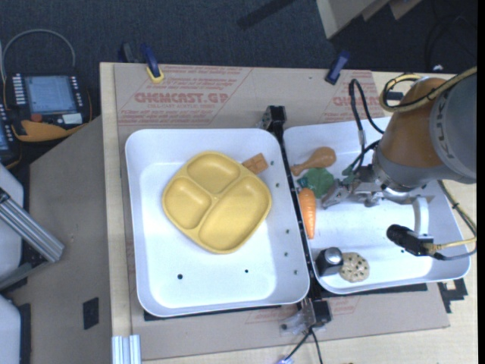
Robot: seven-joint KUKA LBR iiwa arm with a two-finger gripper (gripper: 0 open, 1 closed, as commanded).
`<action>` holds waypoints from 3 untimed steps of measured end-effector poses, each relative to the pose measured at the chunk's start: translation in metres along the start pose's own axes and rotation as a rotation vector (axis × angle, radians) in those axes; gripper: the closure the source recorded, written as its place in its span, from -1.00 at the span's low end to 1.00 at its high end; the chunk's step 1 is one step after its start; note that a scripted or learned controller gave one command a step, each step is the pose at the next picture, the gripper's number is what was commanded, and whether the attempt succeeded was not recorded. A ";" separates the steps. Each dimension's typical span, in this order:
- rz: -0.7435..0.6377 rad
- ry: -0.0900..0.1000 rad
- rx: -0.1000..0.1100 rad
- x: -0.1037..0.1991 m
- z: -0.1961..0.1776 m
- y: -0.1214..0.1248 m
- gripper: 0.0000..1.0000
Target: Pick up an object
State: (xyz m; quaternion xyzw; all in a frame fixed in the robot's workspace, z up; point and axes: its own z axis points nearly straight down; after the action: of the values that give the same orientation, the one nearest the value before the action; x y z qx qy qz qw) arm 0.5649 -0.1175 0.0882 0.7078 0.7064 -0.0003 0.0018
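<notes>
Two white bins sit side by side on a cardboard-topped bench. In the right bin (394, 280) lie a carrot (307, 211), a green toy (318, 180), a drumstick (315, 160) and a cookie (354, 266). Hovering just beside the green toy, the gripper (333, 196) looks mid-approach; whether it is wide or narrow I cannot tell. Next it should descend and close

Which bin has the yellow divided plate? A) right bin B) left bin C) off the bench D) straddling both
B: the yellow plate lies wholly inside the left bin; the right bin holds the carrot, the cookie and other small items, with the arm over it.
</notes>
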 end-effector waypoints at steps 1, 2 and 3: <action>-0.001 0.000 -0.011 0.001 -0.014 0.003 1.00; -0.003 0.001 -0.004 0.003 -0.062 0.013 1.00; -0.003 0.001 -0.006 0.000 -0.115 0.025 1.00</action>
State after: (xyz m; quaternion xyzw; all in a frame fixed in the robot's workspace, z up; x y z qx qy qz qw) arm 0.5893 -0.1167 0.2027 0.7067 0.7075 0.0020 0.0036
